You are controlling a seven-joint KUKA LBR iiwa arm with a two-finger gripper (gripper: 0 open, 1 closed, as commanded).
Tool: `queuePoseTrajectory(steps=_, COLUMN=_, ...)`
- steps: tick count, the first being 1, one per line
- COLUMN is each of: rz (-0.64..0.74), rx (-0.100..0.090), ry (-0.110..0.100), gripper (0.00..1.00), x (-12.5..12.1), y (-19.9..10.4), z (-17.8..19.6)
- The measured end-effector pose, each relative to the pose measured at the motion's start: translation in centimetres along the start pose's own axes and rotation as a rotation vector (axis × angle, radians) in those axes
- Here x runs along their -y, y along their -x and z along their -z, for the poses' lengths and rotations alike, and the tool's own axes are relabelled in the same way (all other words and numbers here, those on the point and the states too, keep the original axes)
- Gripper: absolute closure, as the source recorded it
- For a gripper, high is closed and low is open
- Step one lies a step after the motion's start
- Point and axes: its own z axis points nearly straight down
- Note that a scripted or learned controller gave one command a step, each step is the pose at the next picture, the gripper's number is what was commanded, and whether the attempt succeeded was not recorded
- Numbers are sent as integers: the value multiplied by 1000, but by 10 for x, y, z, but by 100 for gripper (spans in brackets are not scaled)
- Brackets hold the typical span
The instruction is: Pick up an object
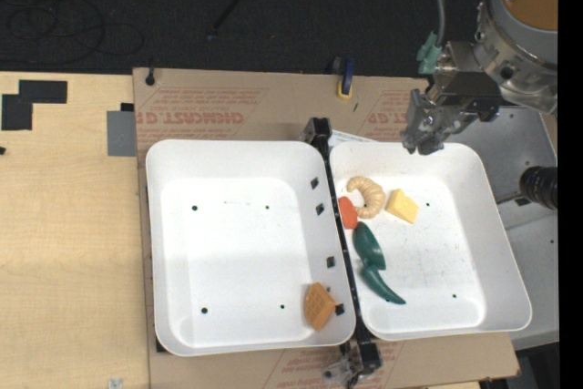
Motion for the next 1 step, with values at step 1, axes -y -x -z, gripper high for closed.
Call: queuePoseTrajectory(steps=1, rz=-12, rx=4, ry=-17, gripper=100, x=-5, y=28, z=-240)
